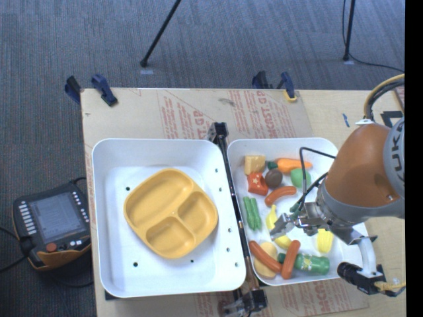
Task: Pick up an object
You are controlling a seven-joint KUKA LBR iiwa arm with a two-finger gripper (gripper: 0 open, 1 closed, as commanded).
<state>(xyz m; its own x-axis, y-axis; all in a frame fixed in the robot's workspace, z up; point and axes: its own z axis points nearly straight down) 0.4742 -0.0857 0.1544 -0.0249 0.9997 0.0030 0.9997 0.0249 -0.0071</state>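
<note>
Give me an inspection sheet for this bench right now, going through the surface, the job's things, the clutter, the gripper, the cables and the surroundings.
Surface: cardboard-topped bench bearing two white bins side by side.
Job's things: right bin holds toy food, including a carrot, a green bean and a sausage.
Clutter: left bin holds a yellow divided plate.
Gripper: gripper low over the right bin's toy food; fingers unclear.
Cables: black cable looping by the wrist.
Surroundings: grey carpet, teach pendant at left, tripod legs behind, blue clamps on the bench edge.

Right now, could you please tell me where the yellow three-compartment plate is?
The yellow three-compartment plate lies in the left white bin, roughly central, left of the toy-filled bin.
</note>
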